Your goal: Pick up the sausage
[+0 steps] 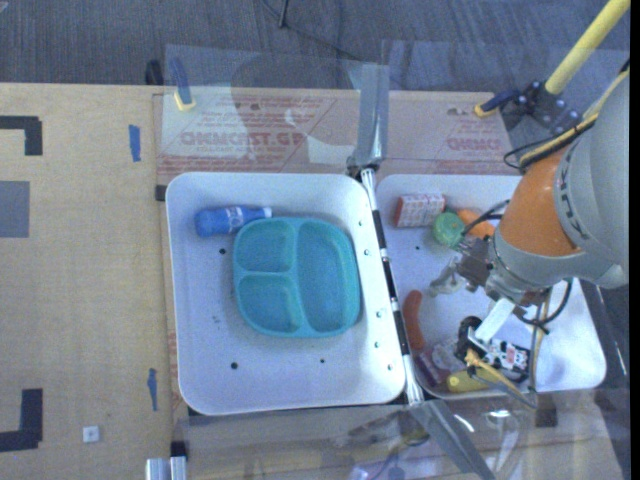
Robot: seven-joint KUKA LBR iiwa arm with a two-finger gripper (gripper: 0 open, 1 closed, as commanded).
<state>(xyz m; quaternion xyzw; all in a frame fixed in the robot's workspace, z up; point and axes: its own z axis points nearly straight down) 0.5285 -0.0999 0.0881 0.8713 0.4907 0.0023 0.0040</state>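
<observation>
The claw hangs over the right of two white bins, at the end of the grey arm with its orange band. Whether it is released or clenched cannot be told from this angle.

One sausage, reddish-orange, lies just left of the claw and a little nearer the camera, lengthwise along that bin's left wall. It is close to the claw but apart from it.

On the claw's far side are three small things, one of each: a pinkish-red box to the far left, a green round thing straight beyond, and an orange thing touching the green one.

Well to the claw's left, in the other bin, are one teal plate with three compartments and one blue bottle lying beside the plate's far-left corner.
</observation>
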